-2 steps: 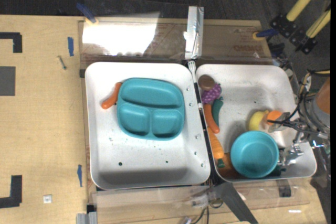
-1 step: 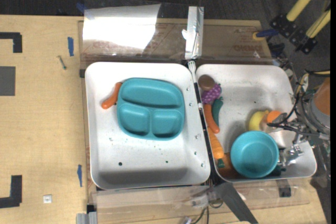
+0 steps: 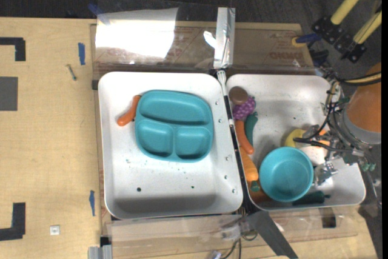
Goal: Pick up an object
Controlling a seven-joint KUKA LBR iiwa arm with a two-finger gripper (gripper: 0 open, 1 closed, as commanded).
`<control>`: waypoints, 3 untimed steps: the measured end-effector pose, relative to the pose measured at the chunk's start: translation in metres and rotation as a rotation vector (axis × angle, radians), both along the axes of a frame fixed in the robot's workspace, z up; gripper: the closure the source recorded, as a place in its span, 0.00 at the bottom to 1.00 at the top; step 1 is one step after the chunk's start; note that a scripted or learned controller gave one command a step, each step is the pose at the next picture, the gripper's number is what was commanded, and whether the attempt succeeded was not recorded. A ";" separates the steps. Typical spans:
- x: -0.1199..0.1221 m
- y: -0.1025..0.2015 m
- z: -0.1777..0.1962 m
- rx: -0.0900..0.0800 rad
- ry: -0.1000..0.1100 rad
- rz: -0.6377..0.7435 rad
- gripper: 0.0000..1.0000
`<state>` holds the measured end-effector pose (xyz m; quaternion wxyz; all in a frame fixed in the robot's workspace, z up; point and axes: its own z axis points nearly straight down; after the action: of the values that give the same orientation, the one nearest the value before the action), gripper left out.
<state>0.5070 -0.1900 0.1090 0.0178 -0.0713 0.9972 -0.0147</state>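
Camera view: my end effector (image 3: pixel 327 170) sits low in the right bin (image 3: pixel 291 91), beside the teal bowl (image 3: pixel 286 174); its opening cannot be determined. Bowl appears light, rigid and smooth. Recommended hold: its thin rim, on the near side.

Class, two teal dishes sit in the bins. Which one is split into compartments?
The teal tray in the left bin has three compartments. The teal bowl in the right bin is one round hollow.
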 end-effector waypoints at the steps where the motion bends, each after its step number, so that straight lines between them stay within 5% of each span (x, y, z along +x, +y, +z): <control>1: -0.006 -0.004 0.001 0.005 -0.015 -0.108 0.00; 2: 0.001 -0.013 -0.002 0.020 0.012 -0.161 0.00; 3: 0.018 -0.007 -0.001 0.015 0.009 -0.199 0.00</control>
<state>0.5250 -0.1969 0.1076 0.0124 0.0282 0.9995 -0.0086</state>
